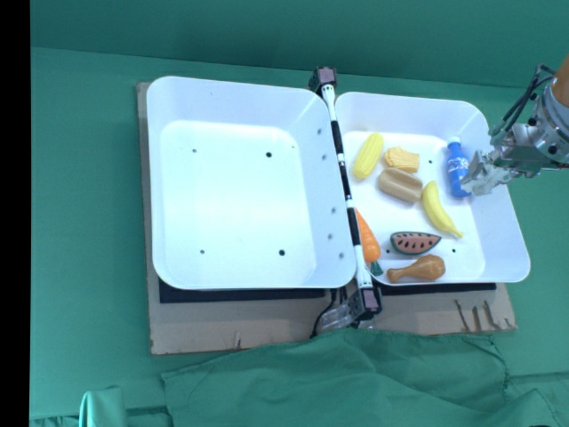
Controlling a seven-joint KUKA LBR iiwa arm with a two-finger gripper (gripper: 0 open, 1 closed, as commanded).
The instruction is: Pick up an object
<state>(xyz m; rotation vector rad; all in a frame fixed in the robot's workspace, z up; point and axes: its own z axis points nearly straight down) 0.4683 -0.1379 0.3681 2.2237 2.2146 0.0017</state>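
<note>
While you look down on the counter (89,238), you see two shallow white bins side by side on a cardboard sheet (267,327). The left bin (169,132) has its floor bare to view. The right bin (498,256) carries the toy food: a corn cob (368,155) near its left wall, a small yellow piece (402,159) just beside it, a tan bread roll (399,185) below those, a banana (439,209) to the roll's right, a watermelon slice (415,242), a chicken drumstick (417,269) at the near edge, and a carrot (367,236) lying along the divider between the bins.

Your arm reaches in from the right, its gripper (480,174) low over the right bin's far right side. A blue bottle (456,168) stands just beside the fingertips, on their left. You cannot tell from this angle whether the jaws are spread or closed, nor whether they touch the bottle. A green cloth (356,385) lies crumpled at the near edge.
</note>
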